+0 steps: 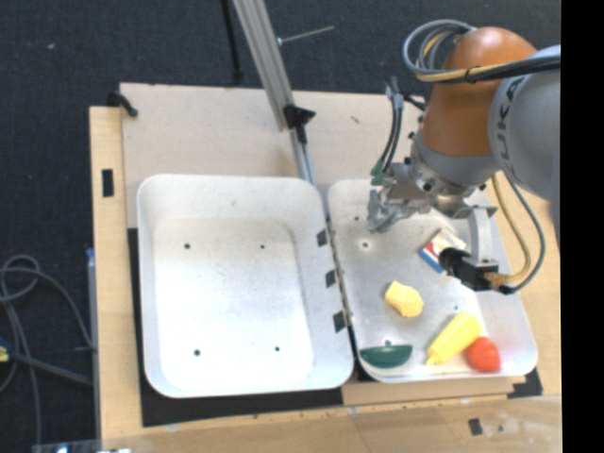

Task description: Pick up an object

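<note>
Camera view, looking down at a slant. I am reading the scene from largest to smallest: the surface [217, 130] is carrying two shallow bins, the left bin [236, 281] and the right bin [500, 347], and the grey-and-orange arm [472, 92] is reaching in over the right bin's far end. Its pincer [382, 210] is hanging just above the bin floor near the far-left corner — I cannot tell whether it is spread or pressed together, and I am seeing nothing between its tips.

Candidates for the pick are all lying in the right bin, well apart from the pincer. The long yellow piece [453, 338] is lying with its long axis running diagonally, from the near-left up toward the far-right; I am judging it a light, rigid, rather slick plastic toy, best taken across its narrow waist. The yellow lump [404, 299] is looking compact, with no clear long axis — an easy hold from any side. The dark green piece [387, 354] is lying flat against the near wall, awkward to reach. The small red piece [483, 354] is touching the long yellow piece's end; round, so I am expecting it to roll.
</note>
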Tool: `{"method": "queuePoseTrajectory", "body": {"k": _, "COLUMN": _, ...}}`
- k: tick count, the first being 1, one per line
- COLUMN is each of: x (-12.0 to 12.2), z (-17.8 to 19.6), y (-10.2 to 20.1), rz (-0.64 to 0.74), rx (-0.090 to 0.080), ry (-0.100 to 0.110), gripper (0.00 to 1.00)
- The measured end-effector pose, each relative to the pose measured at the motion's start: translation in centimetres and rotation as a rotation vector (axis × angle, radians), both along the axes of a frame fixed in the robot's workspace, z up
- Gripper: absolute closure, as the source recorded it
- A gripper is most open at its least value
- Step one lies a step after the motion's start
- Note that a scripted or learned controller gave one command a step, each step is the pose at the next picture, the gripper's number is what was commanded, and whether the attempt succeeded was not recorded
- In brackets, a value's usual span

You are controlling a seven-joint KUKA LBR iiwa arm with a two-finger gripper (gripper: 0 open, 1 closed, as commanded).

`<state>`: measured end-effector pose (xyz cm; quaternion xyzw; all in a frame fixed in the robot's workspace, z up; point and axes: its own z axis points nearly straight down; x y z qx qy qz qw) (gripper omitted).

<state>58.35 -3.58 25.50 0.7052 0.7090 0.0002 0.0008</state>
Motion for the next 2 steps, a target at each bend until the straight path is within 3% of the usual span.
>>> {"method": "queuePoseTrajectory", "body": {"k": 2, "x": 4.0, "z": 1.1, "y": 9.6, "rz": 0.001, "rx": 0.002, "ry": -0.001, "gripper": 1.00}}
